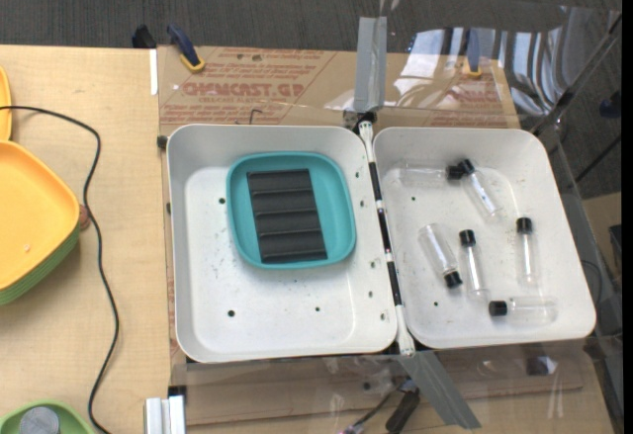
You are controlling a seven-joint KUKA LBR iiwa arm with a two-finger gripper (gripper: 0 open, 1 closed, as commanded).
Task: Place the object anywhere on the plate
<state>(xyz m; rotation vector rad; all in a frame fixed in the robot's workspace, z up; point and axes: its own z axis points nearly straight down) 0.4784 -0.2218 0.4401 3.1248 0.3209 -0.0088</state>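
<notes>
A teal square plate (339, 213) lies in the left white bin (198, 254), toward its upper middle. A dark ribbed rectangular block (286, 215) rests flat on the plate's centre. In the right white bin (564, 224) lie several clear plastic tubes with black caps, among them one near the top (473, 183), one in the middle (440, 256), and one at the bottom right (521, 306).
Yellow and green dishes (30, 224) sit on the wooden bench at the far left, with a black cable (99, 224) curving beside them. Printed cardboard (257, 86) lies behind the bins. A metal post (370, 66) stands between the bins at the back.
</notes>
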